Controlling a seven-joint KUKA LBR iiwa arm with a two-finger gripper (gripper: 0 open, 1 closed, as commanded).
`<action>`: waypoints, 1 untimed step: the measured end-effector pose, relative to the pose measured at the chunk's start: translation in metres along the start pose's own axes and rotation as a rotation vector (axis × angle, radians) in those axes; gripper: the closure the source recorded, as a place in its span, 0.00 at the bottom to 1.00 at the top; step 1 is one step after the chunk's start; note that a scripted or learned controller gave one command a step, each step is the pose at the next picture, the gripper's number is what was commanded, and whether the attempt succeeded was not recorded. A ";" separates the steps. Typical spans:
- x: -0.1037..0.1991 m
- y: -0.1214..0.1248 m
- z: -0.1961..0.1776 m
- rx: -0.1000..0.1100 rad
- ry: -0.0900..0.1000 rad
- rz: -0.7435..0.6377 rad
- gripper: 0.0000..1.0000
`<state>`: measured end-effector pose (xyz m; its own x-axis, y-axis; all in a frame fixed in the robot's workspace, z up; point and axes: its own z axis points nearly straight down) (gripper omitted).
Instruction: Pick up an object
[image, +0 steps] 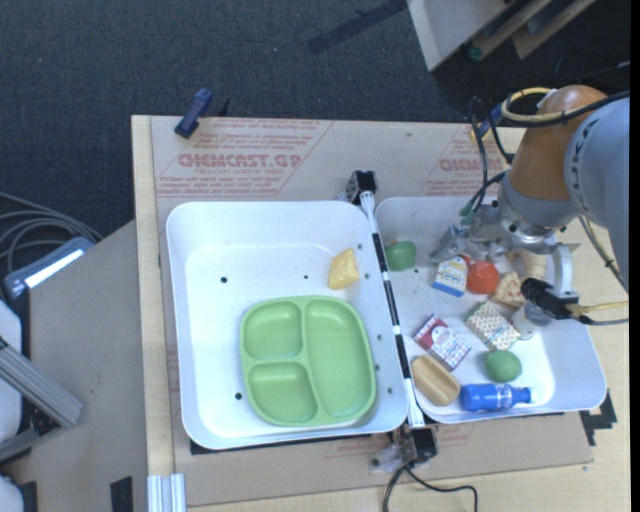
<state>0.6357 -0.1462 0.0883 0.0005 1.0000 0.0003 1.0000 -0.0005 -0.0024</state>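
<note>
Gripper (478, 243) low in the right bin (580, 378), at its upper middle; can't tell the finger state, wrist blocks it. Nothing visibly held. Landmark: the small carton (452, 275). It sits just below-left of the gripper, likeliest target, long axis roughly up-down. Red item (482, 277) touching its right side, crowds a grasp. Green ball (400, 254) left of carton, near the divider. Red-white packet (442, 341) below it, hot dog bun (434, 379) and blue bottle (494, 397) further below. Green tray (306, 358) far left of carton, in the left bin (190, 300).
</note>
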 end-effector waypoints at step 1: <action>-0.044 0.031 -0.084 -0.006 -0.002 0.000 0.00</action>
<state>0.6673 -0.1900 0.1721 0.0003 1.0000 -0.0017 1.0000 -0.0003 0.0037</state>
